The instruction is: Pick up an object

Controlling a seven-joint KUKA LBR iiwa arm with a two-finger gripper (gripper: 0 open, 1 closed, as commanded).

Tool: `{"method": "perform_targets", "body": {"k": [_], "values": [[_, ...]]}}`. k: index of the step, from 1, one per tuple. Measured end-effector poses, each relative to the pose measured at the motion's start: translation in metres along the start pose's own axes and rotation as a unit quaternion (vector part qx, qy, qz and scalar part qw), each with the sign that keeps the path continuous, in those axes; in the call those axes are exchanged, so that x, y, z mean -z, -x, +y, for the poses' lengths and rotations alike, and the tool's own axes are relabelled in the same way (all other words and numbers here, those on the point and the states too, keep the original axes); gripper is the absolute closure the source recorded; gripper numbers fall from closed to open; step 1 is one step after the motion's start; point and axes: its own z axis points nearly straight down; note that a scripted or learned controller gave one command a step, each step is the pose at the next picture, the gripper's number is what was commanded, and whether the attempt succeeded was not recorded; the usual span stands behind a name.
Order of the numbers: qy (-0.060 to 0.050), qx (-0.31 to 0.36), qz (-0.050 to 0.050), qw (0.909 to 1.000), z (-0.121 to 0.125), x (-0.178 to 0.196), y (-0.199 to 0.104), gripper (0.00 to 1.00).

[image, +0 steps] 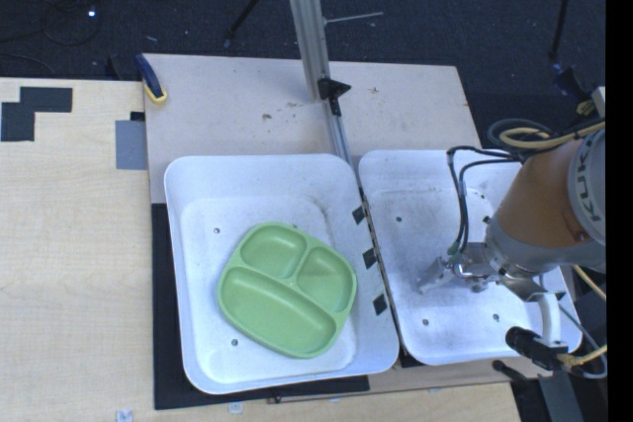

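Observation:
A light green divided plate [288,288] with three compartments lies flat in the left white bin [198,212], slightly right of the bin's middle. My gripper [435,276] hangs low over the right white bin [415,203], near its middle, well to the right of the plate. Its metal fingers point left and down toward the bin floor. Nothing shows between them. The orange band and grey arm reach in from the right and cover the right bin's right side.
An upright aluminium post [309,25] stands on the bench behind the seam between the bins. Black clips [367,257] line the seam. Cables [465,183] loop over the right bin's back edge. A light wooden table [69,252] lies left.

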Motion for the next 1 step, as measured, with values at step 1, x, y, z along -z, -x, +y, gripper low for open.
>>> {"method": "perform_targets", "body": {"k": [1], "values": [[0.003,-0.001,0.002,1.0,0.0024,0.0123,-0.0013,1.0]]}}
